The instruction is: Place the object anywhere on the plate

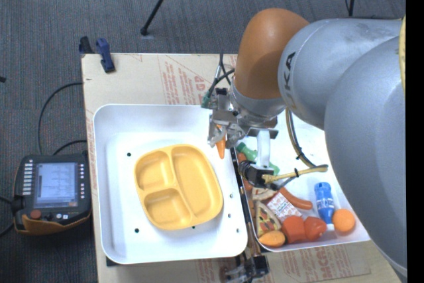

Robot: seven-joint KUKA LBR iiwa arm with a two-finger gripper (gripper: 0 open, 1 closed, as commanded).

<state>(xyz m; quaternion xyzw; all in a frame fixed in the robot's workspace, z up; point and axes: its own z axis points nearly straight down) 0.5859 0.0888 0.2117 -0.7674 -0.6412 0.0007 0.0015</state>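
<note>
Toy food heap (298, 219) in right bin (344, 238); plate (177, 186) unobstructed in left bin (109, 209)

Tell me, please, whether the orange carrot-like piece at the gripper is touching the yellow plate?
Apart: the camera view shows white bin floor between the orange piece and the plate.

A yellow three-part plate (177, 187) lies flat in the left bin; a small orange piece (220, 149), perhaps a carrot, hangs upright just above its right rim.

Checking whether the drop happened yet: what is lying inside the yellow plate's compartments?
Nothing lies in the yellow plate: its three compartments show bare. A small orange piece sits at the hand, above the left bin's right edge.
</note>
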